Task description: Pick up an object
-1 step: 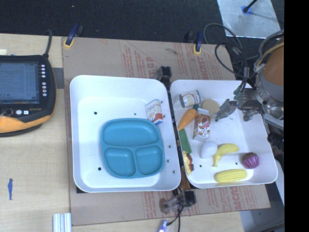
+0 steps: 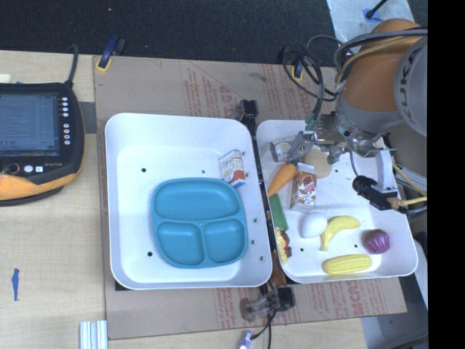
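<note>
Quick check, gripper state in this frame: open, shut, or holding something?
Gripper: cannot be told; it sits low over the back of the right bin, above the carrot.

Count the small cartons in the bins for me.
2. One small carton lies in the left bin, beside the blue divided plate. The other carton stands in the right bin, next to the carrot. The arm may hide more.

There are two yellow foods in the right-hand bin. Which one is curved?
The banana, lying just right of the white egg, is curved. The other yellow piece, the corn cob near the bin's front edge, is straight.
</note>
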Tool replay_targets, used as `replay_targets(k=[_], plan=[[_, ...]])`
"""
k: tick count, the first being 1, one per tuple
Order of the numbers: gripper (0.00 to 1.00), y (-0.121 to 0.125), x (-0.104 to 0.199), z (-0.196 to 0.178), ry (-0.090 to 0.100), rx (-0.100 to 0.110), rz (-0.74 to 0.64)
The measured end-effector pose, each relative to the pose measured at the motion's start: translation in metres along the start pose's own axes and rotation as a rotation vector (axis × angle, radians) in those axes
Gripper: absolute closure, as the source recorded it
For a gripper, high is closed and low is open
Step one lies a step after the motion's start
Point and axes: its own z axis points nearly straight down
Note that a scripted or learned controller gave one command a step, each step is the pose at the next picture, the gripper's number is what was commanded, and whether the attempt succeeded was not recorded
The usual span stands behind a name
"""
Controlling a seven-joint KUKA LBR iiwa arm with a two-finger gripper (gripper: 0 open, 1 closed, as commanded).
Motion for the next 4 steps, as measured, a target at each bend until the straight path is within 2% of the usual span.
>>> replay_targets(k=[1, 2, 3, 4], plan=[[0.0, -0.023, -0.025, 0.078, 0.001, 0.001, 0.002], [0.0, 0.011, -0.015, 0.078, 0.001, 0.0, 0.001], [0.0, -0.021, -0.027, 0.095, 0.0, -0.008, 0.002], [1.0, -0.022, -0.028, 0.086, -0.003, -0.005, -0.001]])
